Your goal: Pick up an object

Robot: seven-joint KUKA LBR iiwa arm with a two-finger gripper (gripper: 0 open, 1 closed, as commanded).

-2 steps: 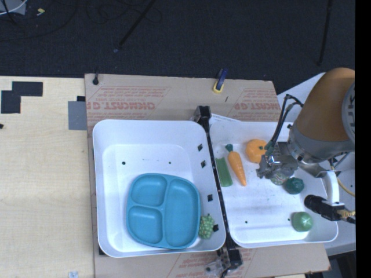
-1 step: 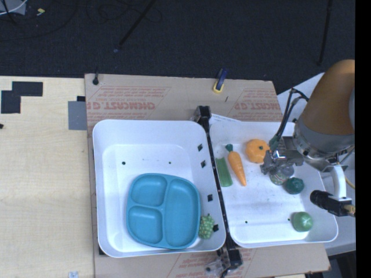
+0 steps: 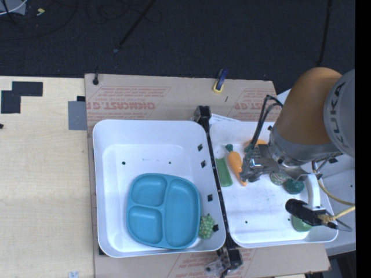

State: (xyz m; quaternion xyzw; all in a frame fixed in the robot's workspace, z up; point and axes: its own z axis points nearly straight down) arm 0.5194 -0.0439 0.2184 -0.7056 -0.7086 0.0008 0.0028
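Toy carrot [image 3: 235,161] lies in the right bin [image 3: 261,236], upper-left part, w/ a green stick [image 3: 224,171] just beside it. Carrot looks small, light, hard & a bit slippery, so best to pinch it across the fat middle. Arm comes in from the right, bent low over the bin. Gripper [image 3: 250,168] sits right next to the carrot; can't tell how it's set.

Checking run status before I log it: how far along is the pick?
Done: the grey arm with the orange band has reached over the right white bin, its gripper low beside the orange toy carrot and green stick-shaped piece. In hand: nothing visibly held. Left: grasp and lift. The blue divided plate and green grape cluster sit in the left bin.
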